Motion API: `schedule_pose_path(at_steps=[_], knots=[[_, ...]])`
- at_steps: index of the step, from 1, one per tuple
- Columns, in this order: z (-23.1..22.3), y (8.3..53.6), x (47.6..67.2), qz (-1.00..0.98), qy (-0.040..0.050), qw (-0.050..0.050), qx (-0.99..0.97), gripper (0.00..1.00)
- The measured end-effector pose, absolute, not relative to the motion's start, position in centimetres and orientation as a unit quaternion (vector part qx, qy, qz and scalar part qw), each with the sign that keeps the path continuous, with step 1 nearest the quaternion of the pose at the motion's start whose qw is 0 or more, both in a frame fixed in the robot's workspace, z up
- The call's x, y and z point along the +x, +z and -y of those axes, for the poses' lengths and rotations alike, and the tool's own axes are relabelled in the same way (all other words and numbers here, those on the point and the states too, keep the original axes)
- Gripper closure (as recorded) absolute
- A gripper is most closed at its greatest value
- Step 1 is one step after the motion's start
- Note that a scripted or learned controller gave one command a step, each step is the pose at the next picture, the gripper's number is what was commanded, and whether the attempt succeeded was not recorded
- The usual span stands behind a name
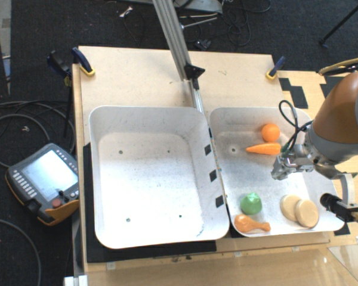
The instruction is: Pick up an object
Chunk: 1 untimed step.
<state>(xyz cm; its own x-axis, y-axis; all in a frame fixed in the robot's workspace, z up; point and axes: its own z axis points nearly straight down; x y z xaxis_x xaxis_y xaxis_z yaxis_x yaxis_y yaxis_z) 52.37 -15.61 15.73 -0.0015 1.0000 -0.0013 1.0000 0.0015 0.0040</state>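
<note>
Right bin (227,119) as landmark. Gripper (280,170) hangs over its right-centre, arm (340,124) reaching in from right. How far gripper is open: cannot tell (too small and blurred), nothing visibly held. Carrot (264,149) lies just above-left of gripper, near bin's middle; orange ball (271,131) touching carrot's upper side. Green ball (250,204) near bin's front wall, orange gourd-shaped toy (251,223) just below it at front rim. Two tan discs (300,210) overlap in bin's front right corner. Left bin (101,124) adjoins right bin's left wall.
</note>
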Motion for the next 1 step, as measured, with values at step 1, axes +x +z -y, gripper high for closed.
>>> schedule_pose_path(at_steps=[1], knots=[[15.26, 20.05, 52.71, -0.708, 0.0012, 0.002, 0.706, 1.00]])
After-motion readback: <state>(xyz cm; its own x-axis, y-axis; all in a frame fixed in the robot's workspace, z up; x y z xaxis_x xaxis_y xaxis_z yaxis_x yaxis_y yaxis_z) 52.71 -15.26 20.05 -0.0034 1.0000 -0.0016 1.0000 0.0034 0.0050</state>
